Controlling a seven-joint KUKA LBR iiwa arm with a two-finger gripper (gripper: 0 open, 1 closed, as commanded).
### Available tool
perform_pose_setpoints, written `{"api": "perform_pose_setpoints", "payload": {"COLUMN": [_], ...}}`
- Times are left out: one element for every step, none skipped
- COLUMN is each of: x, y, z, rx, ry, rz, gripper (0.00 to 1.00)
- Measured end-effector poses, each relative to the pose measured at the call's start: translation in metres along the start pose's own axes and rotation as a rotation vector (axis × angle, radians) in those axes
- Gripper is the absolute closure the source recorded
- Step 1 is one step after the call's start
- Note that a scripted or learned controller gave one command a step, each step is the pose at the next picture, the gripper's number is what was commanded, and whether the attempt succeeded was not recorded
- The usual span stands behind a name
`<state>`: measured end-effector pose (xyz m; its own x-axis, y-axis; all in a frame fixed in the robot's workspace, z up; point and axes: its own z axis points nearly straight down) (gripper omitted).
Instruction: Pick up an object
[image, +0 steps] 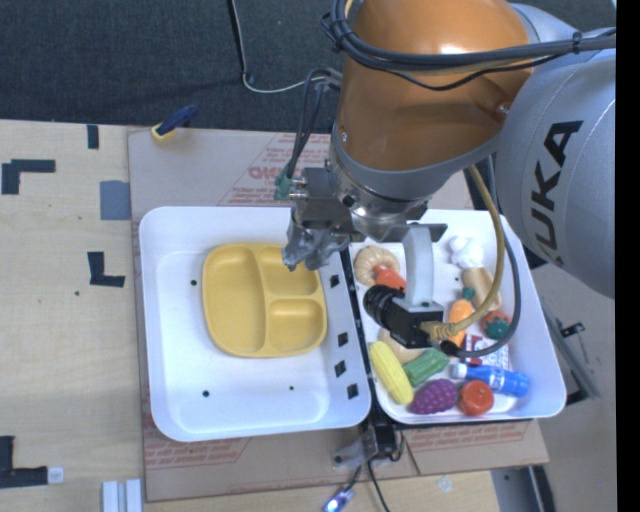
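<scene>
The gripper (305, 250) hangs at the frame's centre, over the upper right corner of the yellow divided plate (265, 300) in the left bin (165, 330). Whether it is spread or closed cannot be told from here, and nothing shows in its grip. The toys lie to its lower right in the right bin (545, 375): nearest the doughnut (377, 262), further down the corn cob (391, 367) and purple grapes (434, 396).
</scene>
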<state>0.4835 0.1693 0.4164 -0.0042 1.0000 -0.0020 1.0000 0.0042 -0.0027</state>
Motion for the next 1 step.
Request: {"api": "perform_pose_setpoints", "payload": {"x": [-0.0732], "y": [0.0], "z": [-0.0157], "rx": [-0.003], "ry": [0.001], "rz": [0.01], "gripper": [1.0]}}
